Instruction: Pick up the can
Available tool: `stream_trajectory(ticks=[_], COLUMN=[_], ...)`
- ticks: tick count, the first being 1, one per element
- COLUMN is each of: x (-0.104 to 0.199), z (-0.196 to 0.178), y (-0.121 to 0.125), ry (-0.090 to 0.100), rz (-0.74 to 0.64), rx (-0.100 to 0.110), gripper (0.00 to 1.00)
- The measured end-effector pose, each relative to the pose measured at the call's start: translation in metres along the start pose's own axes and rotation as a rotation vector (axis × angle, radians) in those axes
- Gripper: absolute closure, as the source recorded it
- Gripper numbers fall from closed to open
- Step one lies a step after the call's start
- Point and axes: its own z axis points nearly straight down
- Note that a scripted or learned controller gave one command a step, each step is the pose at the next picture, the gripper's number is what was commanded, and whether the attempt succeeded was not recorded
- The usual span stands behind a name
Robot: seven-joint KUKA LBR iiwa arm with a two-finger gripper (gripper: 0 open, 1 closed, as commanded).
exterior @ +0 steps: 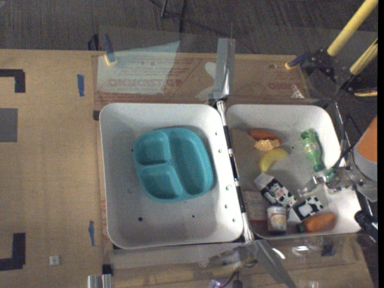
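The can (276,218) is small, with a pale top and an orange-yellow label. It stands upright by the front wall of the right bin (329,120), left of centre. My gripper (324,182) hangs over the right side of that bin, just below the green bottle (312,149). It is to the right of the can and farther back, well apart from it. A black-and-white cow-patterned carton (309,207) lies between the gripper and the can. The grey arm with its orange band (367,152) comes in from the right edge.
The right bin also holds a second cow-patterned carton (276,191), an orange carrot (318,222) right of the can, a banana (273,159), a sausage (264,134) and a cracker (266,144). A teal divided plate (173,162) lies in the left bin (120,215).
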Motion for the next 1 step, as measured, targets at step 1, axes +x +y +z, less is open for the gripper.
stream_trajectory(ticks=[1], x=[0.1139], z=[0.0084], y=[0.0005], ry=[-0.017], rz=[0.36], rx=[-0.011], gripper=[0.0])
